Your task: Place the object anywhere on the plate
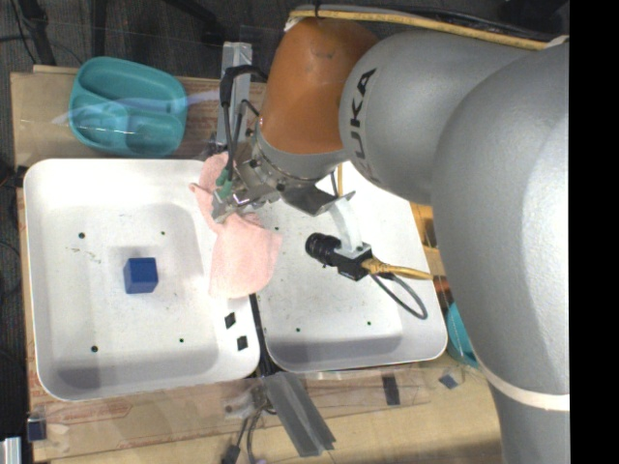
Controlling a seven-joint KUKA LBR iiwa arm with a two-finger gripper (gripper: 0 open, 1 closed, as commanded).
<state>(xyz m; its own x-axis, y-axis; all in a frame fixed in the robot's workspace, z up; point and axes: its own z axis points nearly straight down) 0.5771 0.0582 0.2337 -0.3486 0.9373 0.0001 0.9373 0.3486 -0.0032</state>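
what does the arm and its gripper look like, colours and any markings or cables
The arm is bulky, rounded and light grey, with an orange band above the wrist and dark KUKA lettering beside it. The gripper is a small dark metal assembly, with a thin cable running to it.

cloth (pixel 240 249): pink
block (pixel 140 275): blue
bins (pixel 58 201): white
arm (pixel 464 153): grey, orange band
tub (pixel 126 104): teal

The arm's orange band (pixel 309 85) covers the hand, so no telling its grip. Pink cloth (pixel 242 249) hides the bins' shared rim mid-frame.
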